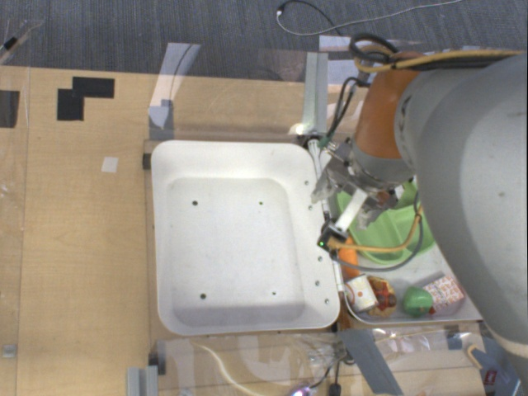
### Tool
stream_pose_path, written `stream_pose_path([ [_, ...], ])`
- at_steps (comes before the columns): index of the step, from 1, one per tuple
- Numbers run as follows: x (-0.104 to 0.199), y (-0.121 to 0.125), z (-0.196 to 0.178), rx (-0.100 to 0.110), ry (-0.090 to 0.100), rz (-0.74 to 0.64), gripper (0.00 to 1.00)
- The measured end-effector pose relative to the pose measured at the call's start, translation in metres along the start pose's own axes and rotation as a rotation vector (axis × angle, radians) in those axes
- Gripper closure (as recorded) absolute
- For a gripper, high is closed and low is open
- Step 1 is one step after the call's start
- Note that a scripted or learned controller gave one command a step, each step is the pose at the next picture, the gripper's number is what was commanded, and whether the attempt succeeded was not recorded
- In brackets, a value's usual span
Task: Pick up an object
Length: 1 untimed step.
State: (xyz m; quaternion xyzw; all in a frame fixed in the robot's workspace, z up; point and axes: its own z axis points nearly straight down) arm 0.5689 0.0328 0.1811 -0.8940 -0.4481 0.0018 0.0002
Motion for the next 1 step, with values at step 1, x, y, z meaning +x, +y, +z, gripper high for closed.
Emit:
stream_pose_path([
  [1,0.0777,0.0383,-0.0469,-0.001,0.001,0.35,0.0],
])
